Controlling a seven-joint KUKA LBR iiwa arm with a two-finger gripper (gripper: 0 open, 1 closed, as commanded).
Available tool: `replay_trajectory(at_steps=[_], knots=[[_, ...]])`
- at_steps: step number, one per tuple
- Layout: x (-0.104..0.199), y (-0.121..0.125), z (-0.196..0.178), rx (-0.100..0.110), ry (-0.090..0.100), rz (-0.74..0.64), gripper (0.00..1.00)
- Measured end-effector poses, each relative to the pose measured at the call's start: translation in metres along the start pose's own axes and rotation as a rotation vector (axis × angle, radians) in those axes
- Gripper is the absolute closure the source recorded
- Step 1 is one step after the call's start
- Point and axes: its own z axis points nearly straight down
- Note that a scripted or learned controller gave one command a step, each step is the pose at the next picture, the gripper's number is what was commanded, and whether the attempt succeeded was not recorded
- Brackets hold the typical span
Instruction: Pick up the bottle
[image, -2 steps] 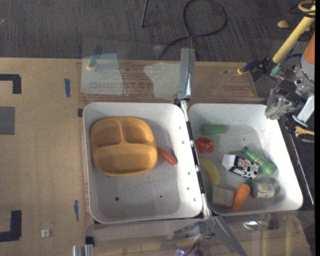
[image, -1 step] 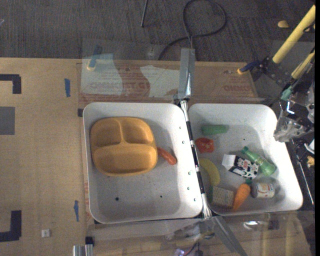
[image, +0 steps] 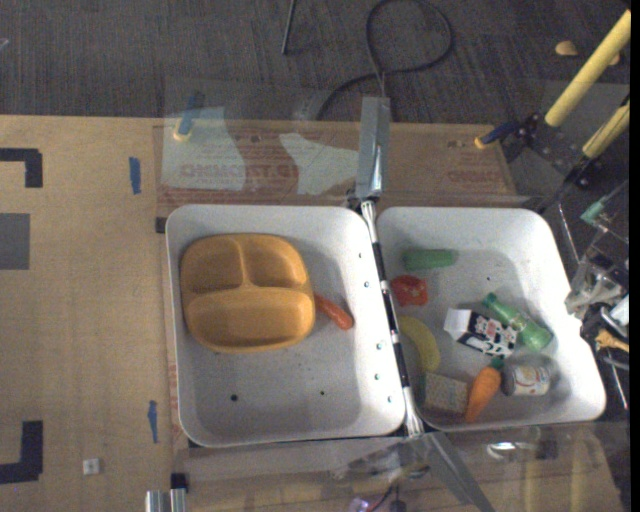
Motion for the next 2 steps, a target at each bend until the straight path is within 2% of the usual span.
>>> replay_trajectory(at_steps=[1,2], knots=[[0.0191,-0.0156,0.0004,0.000,0.000,0.134,1.00],[0.0200,-0.0161,0.0032,-0.003,0.001,0.488,1.00]])
